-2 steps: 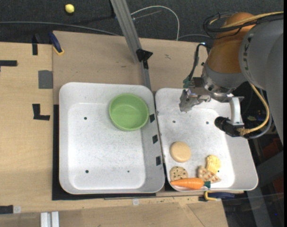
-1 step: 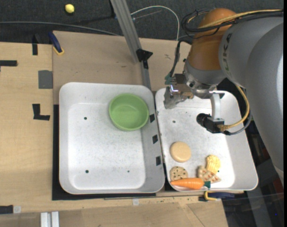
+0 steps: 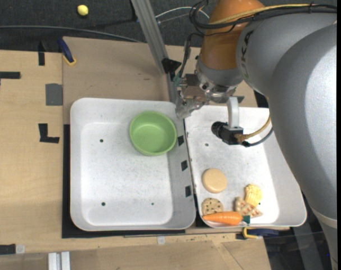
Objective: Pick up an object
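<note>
- Camera view is showing the gripper (image 3: 185, 107) hanging over the top end of the divider between the two bins, right by the green bowl (image 3: 153, 133).
- Fingers are sitting close together with nothing between them, as far as this slant is showing.
- Green bowl is resting upright in the left bin (image 3: 89, 151), near its upper right corner, just left of and slightly below the gripper.
- Bowl is looking like the nearest pick; being round, it is giving no long axis to line up on, so the rim nearest the gripper is the likely grab point.
- Round cookie (image 3: 214, 180), cracker (image 3: 212, 205), carrot (image 3: 225, 219) and corn (image 3: 252, 194) are lying well below the bowl, in the right bin (image 3: 255, 156).
</note>
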Controlling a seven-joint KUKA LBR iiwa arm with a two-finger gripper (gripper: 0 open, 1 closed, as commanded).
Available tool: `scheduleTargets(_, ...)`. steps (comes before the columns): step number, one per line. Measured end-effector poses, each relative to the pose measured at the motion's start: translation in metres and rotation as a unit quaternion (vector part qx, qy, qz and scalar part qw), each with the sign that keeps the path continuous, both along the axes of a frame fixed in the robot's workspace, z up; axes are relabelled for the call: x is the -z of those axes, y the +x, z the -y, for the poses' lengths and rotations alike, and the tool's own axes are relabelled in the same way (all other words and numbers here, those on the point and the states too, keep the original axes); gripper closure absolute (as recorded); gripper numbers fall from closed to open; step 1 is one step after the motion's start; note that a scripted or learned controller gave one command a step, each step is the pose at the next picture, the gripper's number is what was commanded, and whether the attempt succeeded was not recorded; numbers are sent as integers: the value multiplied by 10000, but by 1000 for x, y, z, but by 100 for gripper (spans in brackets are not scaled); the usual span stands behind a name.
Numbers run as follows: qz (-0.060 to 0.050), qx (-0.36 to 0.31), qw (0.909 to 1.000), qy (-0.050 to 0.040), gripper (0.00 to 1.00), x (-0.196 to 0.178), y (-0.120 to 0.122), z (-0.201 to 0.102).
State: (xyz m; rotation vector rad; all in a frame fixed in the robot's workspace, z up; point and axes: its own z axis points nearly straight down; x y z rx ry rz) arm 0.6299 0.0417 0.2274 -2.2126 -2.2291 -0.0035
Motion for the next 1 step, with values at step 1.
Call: scheduleTargets(1,-1,6,10000,-3,100,-9,24,-43)
